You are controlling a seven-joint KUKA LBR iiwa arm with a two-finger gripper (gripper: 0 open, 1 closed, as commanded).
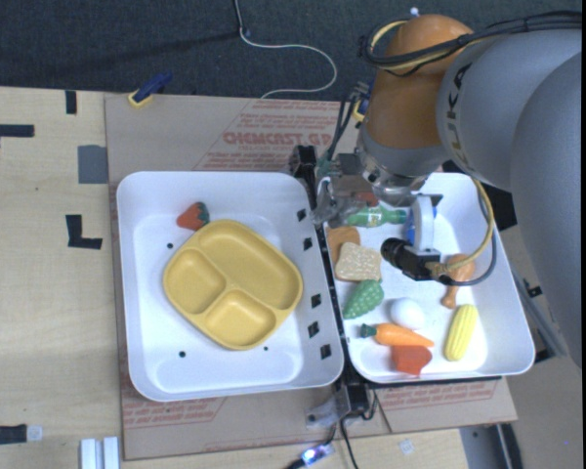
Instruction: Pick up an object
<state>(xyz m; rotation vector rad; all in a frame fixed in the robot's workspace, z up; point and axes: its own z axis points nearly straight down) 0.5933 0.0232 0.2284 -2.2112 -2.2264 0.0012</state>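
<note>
The gripper point(356, 203) is hanging over the top left corner of the right bin point(508, 360); whether it is open or closed cannot be told. Just below it a bread slice point(357, 261) is lying flat, a green leafy toy point(362, 298) touching its lower edge. Further below, a carrot point(402, 335) is pointing left, its length crosswise. Right of that, a corn cob point(460, 331) is lying lengthwise. Left, a yellow tray point(231, 282) is sitting in the left bin point(142, 262).

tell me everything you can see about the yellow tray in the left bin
The yellow tray is a rounded, plastic-looking plate with three shallow compartments: one large, two smaller. It lies flat on the floor of the left bin, turned at an angle to the walls. Its compartments hold nothing. A small strawberry toy sits just beyond its upper-left rim.
</note>
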